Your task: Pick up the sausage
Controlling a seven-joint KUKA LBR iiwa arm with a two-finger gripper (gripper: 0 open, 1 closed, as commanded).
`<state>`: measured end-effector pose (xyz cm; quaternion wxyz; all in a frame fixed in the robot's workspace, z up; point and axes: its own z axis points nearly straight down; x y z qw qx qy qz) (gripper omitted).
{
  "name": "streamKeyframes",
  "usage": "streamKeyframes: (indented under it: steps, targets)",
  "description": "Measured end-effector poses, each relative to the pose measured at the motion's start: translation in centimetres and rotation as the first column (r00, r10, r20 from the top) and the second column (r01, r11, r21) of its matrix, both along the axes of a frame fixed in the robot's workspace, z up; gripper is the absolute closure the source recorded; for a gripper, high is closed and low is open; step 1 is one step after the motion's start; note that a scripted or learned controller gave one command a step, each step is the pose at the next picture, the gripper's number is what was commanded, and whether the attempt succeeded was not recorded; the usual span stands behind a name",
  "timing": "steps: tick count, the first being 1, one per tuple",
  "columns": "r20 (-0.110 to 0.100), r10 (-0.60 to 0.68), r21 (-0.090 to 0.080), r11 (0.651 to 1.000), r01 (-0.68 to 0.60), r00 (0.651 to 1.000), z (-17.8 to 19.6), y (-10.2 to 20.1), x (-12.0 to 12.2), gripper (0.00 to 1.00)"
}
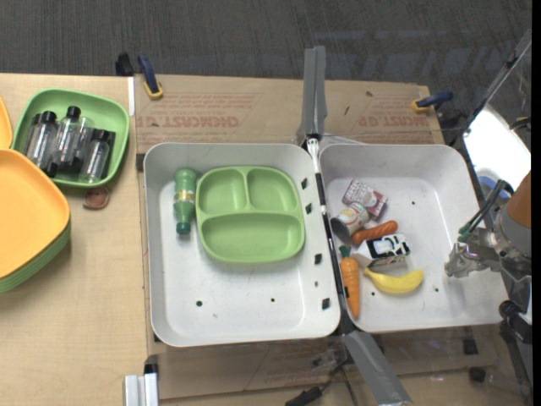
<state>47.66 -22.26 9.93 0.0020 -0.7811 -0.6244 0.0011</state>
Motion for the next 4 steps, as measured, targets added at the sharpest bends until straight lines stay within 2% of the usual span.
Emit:
streamKeyframes:
  steps: [1, 2, 4]
  targets:
    - [0.0, -0.642, -0.004, 0.766, 0.642, 0.766, -0.9, 4.2, 0.0, 1.0]
    - [0.0, -0.728, -0.005, 0.685, 0.728, 0.685, -0.9, 1.5, 0.0, 1.0]
    - [-0.008, -0.724, -0.011, 0.69, 0.724, 0.69, 0.6, 1.6, -0.2, 1.0]
